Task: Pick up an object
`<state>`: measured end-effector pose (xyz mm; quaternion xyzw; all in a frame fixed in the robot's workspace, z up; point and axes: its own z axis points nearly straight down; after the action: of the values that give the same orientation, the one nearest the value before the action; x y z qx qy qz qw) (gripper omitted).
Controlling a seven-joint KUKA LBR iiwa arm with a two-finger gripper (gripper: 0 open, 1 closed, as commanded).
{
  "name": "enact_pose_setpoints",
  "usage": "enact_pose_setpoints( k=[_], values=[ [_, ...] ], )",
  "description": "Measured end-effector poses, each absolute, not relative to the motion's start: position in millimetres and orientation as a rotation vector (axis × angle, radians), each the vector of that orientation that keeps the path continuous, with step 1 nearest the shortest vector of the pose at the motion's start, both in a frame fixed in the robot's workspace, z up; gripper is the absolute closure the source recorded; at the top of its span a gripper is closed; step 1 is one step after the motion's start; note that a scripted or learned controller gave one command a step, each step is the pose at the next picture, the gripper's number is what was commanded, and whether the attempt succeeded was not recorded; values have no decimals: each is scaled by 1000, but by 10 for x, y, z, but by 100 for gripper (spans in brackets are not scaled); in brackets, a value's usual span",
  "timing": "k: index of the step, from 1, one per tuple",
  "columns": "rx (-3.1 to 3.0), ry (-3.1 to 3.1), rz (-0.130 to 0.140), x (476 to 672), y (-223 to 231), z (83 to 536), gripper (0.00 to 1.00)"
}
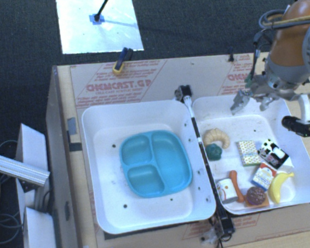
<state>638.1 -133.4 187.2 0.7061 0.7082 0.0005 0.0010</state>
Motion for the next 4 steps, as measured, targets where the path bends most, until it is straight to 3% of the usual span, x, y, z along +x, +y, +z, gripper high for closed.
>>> enact_pose_setpoints(
  k=[1,2,3,4],
  values=[
    [2217,2227,1,6303,-849,1242,0],
    [2217,2220,3,6694,-1334,1484,0],
    [2220,2223,0,5778,-1199,1357,0],
    [2221,2221,-1,5617,-1524,971,0]
  ],
)
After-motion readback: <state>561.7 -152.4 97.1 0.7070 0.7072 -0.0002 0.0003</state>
